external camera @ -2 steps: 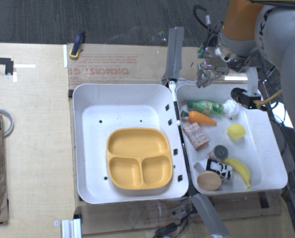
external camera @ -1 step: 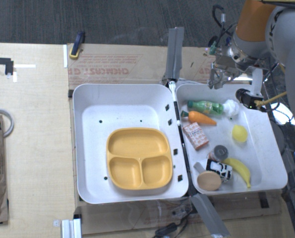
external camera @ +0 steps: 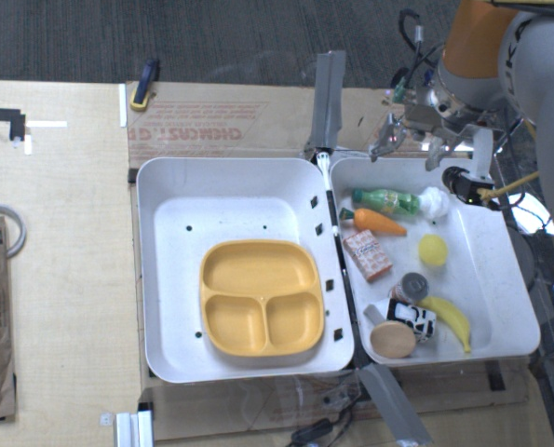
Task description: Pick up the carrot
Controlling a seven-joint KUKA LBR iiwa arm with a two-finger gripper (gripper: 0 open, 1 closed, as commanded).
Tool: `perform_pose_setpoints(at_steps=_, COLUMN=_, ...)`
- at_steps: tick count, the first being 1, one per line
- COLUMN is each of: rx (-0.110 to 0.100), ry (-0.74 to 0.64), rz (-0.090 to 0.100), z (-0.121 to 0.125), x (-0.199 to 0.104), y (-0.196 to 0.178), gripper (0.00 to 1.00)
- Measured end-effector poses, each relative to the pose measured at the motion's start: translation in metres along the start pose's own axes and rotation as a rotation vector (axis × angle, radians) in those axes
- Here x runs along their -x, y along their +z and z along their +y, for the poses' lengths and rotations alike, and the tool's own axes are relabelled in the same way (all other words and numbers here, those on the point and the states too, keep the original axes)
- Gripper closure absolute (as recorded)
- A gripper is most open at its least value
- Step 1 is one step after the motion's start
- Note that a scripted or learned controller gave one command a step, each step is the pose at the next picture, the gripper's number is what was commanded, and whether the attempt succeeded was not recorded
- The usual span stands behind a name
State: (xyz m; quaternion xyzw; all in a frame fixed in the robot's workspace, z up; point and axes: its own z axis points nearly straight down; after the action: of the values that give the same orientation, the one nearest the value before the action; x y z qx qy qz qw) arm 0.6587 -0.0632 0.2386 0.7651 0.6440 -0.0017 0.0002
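Observation:
The orange carrot (external camera: 380, 221) lies in the right bin (external camera: 500, 250) near its far left corner, pointing right, with its darker stem end toward the divider. A green bottle (external camera: 386, 200) lies just behind it, almost touching. My gripper (external camera: 411, 149) hangs over the far rim of the right bin, above and behind the carrot and a little to its right. Its fingers (external camera: 385, 142) stand apart with nothing between them.
The right bin also holds a white crumpled item (external camera: 435, 203), a yellow ball (external camera: 432, 250), a pinkish box (external camera: 367, 254), a small can (external camera: 412, 287), a black-and-white object (external camera: 412, 318), a tan round piece (external camera: 391, 341) and a banana (external camera: 450, 320). A yellow divided plate (external camera: 260, 298) sits in the left bin (external camera: 165, 250).

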Motion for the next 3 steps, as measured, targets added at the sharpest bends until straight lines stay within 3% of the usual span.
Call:
perform_pose_setpoints(at_steps=1, rx=0.0, ry=0.0, rz=0.0, z=0.0, x=0.0, y=0.0, gripper=0.0)
perform_pose_setpoints(at_steps=2, rx=-0.001, ry=-0.009, rz=0.001, z=-0.037, x=0.035, y=0.048, gripper=0.0)
perform_pose_setpoints(at_steps=3, rx=0.01, ry=-0.047, rz=0.003, z=-0.05, x=0.042, y=0.142, gripper=0.0)
